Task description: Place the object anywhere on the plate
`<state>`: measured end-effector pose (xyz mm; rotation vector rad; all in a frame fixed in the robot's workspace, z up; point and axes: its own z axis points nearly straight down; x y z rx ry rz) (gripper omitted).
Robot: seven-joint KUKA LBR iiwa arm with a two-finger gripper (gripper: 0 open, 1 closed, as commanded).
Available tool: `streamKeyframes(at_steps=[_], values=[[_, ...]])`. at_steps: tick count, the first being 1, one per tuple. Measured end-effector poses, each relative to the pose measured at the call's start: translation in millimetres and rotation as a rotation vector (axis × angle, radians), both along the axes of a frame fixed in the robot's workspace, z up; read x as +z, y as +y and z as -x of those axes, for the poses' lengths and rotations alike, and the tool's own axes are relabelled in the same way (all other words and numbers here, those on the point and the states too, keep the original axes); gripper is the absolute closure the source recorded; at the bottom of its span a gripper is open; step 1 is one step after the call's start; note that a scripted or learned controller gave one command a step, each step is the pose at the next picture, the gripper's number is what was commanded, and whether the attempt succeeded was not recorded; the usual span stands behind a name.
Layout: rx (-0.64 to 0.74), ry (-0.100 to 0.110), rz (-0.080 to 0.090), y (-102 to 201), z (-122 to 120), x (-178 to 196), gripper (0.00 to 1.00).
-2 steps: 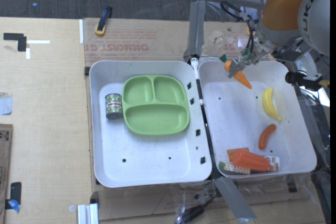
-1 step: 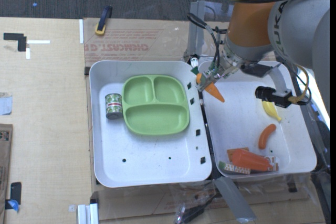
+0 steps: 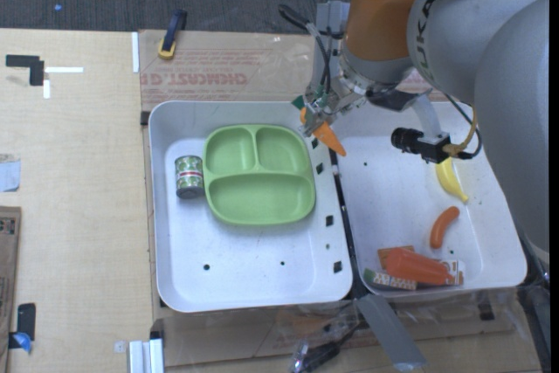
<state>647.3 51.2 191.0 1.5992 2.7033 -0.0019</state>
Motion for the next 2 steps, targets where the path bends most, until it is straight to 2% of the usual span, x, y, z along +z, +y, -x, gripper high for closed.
streamKeyframes(at_steps=[1, 2], values=[[0.164, -0.002, -0.001, 61.9, 29.0, 12.8, 1.0], [0.164, -0.002, -0.001, 61.9, 29.0, 12.8, 0.0]])
